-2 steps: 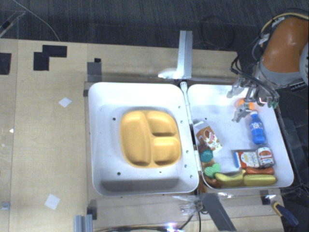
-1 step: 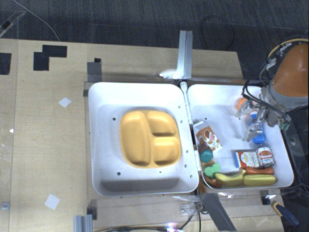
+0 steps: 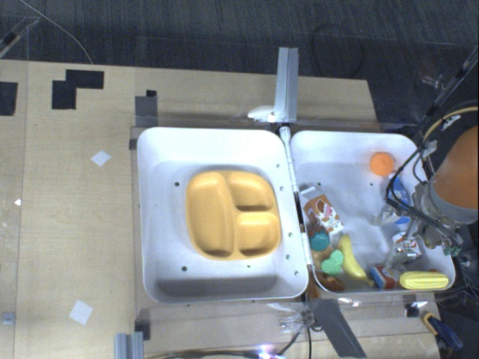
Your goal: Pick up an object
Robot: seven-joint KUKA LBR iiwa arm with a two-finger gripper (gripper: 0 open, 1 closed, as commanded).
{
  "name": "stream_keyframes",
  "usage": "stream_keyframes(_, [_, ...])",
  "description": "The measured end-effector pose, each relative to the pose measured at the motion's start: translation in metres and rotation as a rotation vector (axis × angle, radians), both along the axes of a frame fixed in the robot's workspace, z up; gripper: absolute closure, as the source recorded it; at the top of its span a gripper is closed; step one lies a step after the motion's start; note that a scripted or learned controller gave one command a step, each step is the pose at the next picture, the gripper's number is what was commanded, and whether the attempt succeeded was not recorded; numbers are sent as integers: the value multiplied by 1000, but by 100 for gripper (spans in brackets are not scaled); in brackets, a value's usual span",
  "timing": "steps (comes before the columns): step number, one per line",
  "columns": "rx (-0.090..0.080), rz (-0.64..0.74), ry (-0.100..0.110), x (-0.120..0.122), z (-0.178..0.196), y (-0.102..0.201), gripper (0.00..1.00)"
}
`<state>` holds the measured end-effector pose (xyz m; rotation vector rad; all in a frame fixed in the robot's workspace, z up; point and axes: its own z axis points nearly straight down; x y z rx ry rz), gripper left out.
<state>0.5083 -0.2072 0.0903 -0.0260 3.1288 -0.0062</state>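
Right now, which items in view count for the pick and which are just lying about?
In play, right bin:
- gripper, low over the bin's right side
- orange ball
- snack packet
- teal piece
- banana
- green toy
- corn cob

Lying about:
- yellow divided tray in left bin
- black tape marks on the bench

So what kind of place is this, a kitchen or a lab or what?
Most likely a robotics lab bench: two white bins fixed to a wooden table, toy food like a banana, and a cabled robot arm reaching in.
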Motion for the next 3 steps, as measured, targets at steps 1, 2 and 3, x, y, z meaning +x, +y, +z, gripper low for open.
stream_keyframes(1, [7, -218, -5, 51, 0, 69, 0])
stream_keyframes(2, [5, -313, -9, -11, 1, 66, 0])
stream_keyframes(3, [6, -349, 0, -1, 52, 64, 0])
